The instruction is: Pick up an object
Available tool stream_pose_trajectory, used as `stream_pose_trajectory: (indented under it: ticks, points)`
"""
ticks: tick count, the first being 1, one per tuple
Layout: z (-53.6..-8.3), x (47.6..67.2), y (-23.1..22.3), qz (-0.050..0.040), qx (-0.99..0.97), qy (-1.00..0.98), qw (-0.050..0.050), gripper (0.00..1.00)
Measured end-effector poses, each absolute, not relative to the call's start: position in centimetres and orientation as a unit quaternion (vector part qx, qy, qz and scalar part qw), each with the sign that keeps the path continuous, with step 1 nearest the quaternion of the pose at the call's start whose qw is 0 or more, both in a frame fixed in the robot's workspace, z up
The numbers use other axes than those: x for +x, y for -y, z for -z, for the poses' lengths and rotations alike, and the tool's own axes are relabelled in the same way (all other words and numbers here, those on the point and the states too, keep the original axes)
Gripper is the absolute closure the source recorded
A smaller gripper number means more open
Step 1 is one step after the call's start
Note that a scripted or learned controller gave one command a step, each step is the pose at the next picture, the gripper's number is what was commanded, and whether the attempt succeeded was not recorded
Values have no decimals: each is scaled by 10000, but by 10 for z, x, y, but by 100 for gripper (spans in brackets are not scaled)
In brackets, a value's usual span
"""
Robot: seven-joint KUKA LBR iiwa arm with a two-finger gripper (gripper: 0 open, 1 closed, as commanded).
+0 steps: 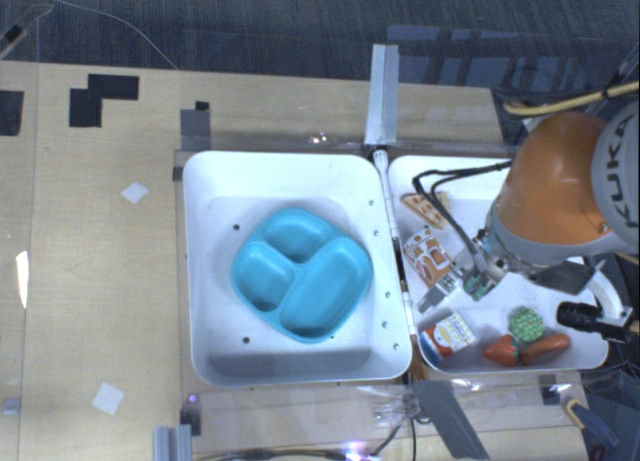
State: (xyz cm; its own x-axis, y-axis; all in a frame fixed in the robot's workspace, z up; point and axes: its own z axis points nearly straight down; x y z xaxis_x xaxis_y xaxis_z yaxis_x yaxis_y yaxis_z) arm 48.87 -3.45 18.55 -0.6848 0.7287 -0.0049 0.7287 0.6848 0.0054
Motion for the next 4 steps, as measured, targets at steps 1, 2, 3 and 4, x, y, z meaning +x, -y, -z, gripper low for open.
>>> stream_pose_trajectory:
  ticks: [1, 2, 3, 4]
  points:
    - [-89, 572, 114, -24, 5457, -8380, 62, 0]
    - [-89, 583, 95, -18, 4666, -8844, 61, 0]
    - [-88, 631, 102, -9, 5194, -8545, 13, 0]
    - [-86, 663, 108, -2, 7035, -7107, 6, 0]
